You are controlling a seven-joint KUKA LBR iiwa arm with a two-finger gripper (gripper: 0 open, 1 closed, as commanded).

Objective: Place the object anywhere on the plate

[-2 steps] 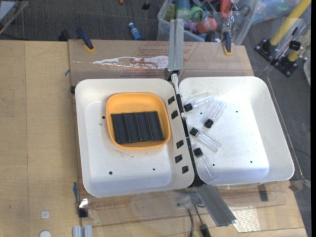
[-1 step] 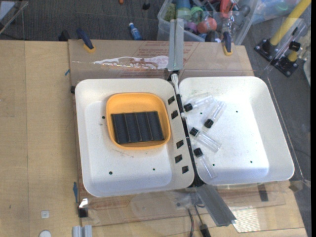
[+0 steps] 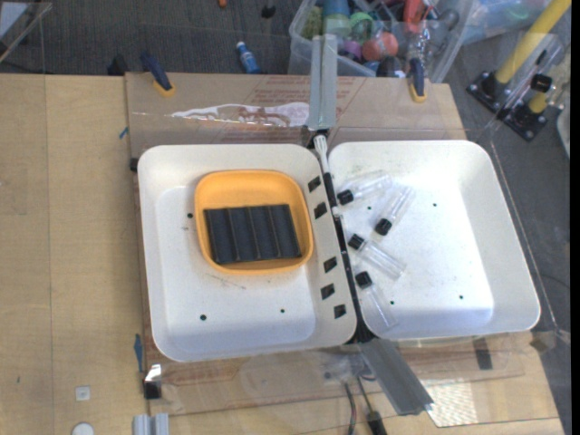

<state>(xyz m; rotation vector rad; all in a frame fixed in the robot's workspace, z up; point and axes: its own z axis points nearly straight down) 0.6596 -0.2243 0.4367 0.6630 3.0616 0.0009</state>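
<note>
An orange plate [image 3: 210, 191] sits in the left white bin [image 3: 177, 306]. A dark ribbed rectangular object [image 3: 252, 233] lies flat on the plate, filling most of its floor. In the right white bin [image 3: 471, 243] lie several clear plastic vials with black caps [image 3: 379, 220], scattered near the bin's left side.
A clear tub of colourful toys [image 3: 390, 12] stands beyond the bins at the back. A metal divider [image 3: 323, 80] runs between the bins. Black clips [image 3: 328, 265] line the seam. The wooden bench [image 3: 63, 243] stretches to the left.
</note>
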